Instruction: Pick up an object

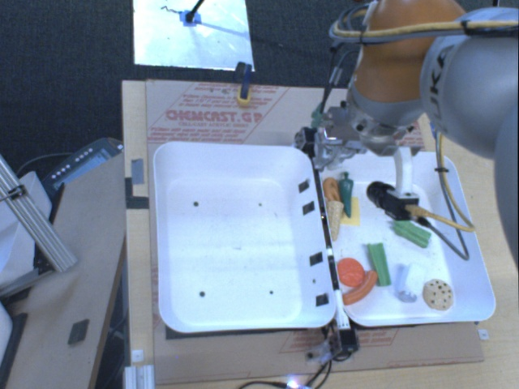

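Observation:
The right bin [474, 286] holds several small items. Along its left wall lie an orange-brown piece [330, 189], a dark green piece [346, 190], a yellow slab [354, 210] and a tan cone [335, 215]. Nearer the front are a red round piece [350, 271], an orange sausage [362, 287], a green block [379, 263], a green pod [411, 233], a pale small thing [404, 283] and a speckled cookie [438, 294]. My gripper [323, 147] hangs low over the bin's back left corner, just above the orange-brown and dark green pieces. Nothing shows in its grasp.
The left bin [235, 241] sits beside the right one, with a row of black clips [316, 233] along the shared wall. The big grey and orange arm [422, 47] overhangs the back of the right bin. A yellow cable [442, 217] trails across that bin.

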Tool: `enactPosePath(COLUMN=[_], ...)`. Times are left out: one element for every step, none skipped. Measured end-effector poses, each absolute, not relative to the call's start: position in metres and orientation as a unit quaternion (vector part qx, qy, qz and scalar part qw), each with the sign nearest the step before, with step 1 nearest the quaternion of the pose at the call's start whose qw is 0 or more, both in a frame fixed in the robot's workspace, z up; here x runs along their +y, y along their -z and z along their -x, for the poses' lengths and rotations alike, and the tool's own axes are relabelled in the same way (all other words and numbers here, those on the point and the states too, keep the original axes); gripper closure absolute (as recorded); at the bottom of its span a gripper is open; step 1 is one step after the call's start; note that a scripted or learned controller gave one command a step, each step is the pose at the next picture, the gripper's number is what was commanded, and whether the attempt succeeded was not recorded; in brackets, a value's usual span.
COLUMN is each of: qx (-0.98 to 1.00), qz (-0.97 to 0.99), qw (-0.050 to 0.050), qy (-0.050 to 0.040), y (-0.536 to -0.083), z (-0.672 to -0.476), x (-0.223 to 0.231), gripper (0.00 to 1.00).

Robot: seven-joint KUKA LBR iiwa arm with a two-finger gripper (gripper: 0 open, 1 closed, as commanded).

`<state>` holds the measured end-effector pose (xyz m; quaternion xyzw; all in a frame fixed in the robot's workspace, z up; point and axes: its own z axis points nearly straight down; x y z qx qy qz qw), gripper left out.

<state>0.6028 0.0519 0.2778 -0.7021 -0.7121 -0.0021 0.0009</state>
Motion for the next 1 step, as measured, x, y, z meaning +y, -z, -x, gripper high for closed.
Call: enactPosePath(qx=[-0.707], qz=[0.708], qw=[-0.001], qy=[0.0002], y=[-0.2438], z=[-0.6382], x=[0.0059], gripper=[1.0])
